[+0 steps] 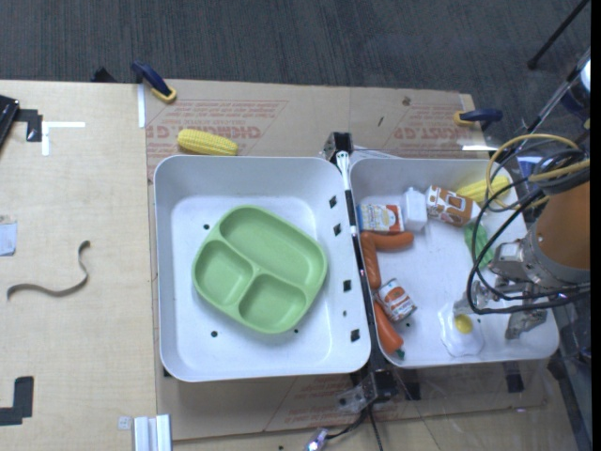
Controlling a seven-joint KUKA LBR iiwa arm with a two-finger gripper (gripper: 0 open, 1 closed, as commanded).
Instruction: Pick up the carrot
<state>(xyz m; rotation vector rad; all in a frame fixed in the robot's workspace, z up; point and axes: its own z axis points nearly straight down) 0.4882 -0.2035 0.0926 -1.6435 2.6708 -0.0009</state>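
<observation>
1. The carrot [387,333] is seen in the right bin [441,357], lying along its left wall near the front corner, orange with a green tip, just below a small carton [397,302].
2. The tool [502,319] is held above the bin's right front part, well apart from the carrot; whether it is apart or together cannot be told.
3. A leftward move across the bin is judged necessary, with the tool aligned across the carrot's width and kept off the wall and the carton.
4. Counted: two white bins, one green divided plate [259,269] in the left bin [178,346], one carrot, two sausages [389,242], one corn cob [208,141] on the worktop [66,158].
</observation>
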